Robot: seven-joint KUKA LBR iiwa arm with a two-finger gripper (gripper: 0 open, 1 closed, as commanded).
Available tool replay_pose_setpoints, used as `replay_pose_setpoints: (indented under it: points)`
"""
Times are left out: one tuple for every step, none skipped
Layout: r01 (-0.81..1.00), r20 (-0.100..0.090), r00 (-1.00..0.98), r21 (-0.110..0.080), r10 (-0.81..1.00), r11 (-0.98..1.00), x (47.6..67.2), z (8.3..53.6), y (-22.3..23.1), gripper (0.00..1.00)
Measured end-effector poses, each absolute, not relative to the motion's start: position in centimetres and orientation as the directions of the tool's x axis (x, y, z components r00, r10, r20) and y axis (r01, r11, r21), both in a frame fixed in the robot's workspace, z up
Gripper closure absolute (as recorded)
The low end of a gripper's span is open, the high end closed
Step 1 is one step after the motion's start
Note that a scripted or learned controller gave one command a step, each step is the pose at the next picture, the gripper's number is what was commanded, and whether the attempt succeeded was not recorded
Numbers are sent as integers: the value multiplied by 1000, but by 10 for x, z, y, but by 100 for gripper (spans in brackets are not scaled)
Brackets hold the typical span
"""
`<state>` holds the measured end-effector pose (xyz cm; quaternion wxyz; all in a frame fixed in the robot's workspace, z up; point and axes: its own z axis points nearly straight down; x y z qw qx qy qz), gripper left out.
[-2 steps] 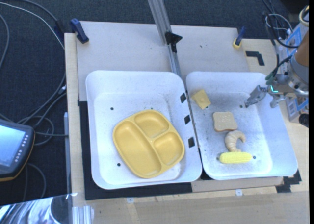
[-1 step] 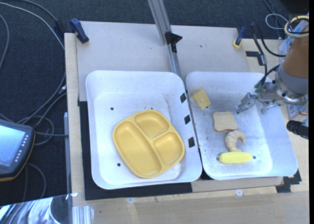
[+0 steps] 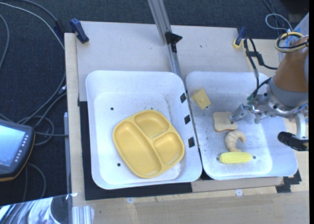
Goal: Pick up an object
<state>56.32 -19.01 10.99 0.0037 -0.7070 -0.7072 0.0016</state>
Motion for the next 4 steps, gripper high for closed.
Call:
replay_pose_setpoints:
  points:
    - [1000, 1, 0, -1, 1000, 0, 564, 93, -190, 0]
    - [1000, 1, -1, 3, 1000, 1, 565, 106, -190, 100]
    - [1000, -3, -1, 7, 1000, 1, 571, 158, -200, 100]
    - [1000, -2, -2, 6, 1000, 2, 571, 203, -197, 100]
